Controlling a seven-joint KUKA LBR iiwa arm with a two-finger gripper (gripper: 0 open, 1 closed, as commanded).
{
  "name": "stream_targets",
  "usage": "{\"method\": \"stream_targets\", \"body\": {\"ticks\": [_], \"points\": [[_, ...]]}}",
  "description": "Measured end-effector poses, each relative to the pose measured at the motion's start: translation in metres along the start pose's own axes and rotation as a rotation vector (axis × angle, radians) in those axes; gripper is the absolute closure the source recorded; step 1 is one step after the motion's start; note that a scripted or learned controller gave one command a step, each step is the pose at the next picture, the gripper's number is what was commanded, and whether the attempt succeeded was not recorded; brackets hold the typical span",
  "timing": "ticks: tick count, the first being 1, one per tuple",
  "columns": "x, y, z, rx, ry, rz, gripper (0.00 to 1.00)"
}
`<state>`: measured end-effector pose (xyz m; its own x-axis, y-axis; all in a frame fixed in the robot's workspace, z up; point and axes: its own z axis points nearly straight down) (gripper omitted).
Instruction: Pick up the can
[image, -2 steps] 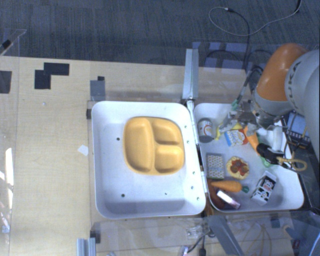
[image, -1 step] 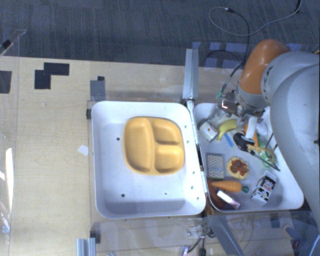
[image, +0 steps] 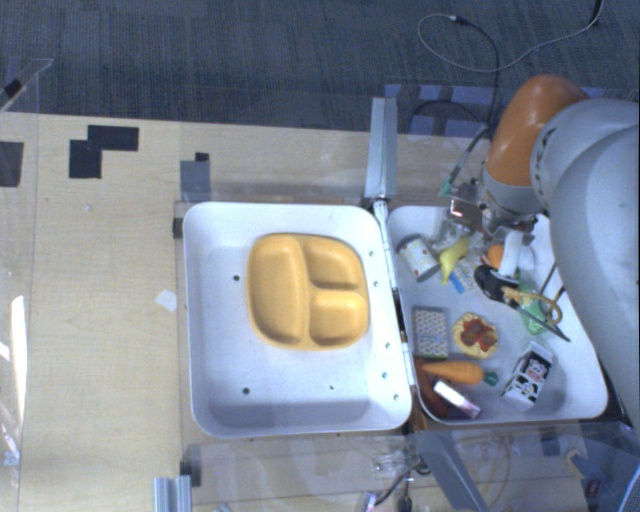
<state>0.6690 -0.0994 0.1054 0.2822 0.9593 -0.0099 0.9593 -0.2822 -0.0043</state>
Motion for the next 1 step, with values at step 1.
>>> {"method": "stream_targets", "body": {"ticks": [1], "points": [[-0.0241,-0.0354,-0.1048,-0.012,0.011,-0.070,1.00]]}}
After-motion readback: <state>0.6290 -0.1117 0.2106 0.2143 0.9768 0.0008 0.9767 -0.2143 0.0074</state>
